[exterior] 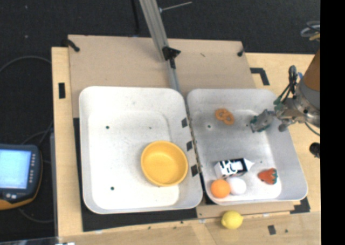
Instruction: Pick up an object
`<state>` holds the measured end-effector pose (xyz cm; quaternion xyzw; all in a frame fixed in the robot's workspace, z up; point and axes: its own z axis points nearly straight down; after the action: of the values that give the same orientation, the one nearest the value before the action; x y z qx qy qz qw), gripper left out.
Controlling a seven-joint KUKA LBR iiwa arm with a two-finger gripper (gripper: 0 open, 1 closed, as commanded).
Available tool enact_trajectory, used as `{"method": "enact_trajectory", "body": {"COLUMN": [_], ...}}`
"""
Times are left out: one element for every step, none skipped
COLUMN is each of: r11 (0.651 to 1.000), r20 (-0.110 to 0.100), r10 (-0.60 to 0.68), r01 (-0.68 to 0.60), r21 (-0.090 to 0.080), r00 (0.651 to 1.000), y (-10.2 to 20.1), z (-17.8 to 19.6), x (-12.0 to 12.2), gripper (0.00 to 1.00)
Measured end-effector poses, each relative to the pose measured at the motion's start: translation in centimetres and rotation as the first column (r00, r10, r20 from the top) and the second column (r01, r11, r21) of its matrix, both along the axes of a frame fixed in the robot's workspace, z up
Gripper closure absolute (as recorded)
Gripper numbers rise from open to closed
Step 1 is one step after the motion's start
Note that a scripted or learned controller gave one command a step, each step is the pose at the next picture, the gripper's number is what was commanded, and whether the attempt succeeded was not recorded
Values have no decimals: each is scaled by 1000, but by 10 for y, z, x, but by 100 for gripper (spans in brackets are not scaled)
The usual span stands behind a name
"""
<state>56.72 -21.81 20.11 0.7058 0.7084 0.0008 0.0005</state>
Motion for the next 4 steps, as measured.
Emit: {"method": "enact_trajectory", "body": {"r11": [1000, 1000, 1000, 1000], "r20": [0, -7, -3, 3], "r10": [0, -4, -5, -7], "r01": [0, 4, 5, 7], "r21": [0, -2, -4, -3], "r00": [1000, 1000, 1000, 1000], "y": [0, -2, -4, -5], "z": [0, -58, -102, -89], "x": [0, -10, -10, -9], "gripper": [0, 0, 0, 100]}}
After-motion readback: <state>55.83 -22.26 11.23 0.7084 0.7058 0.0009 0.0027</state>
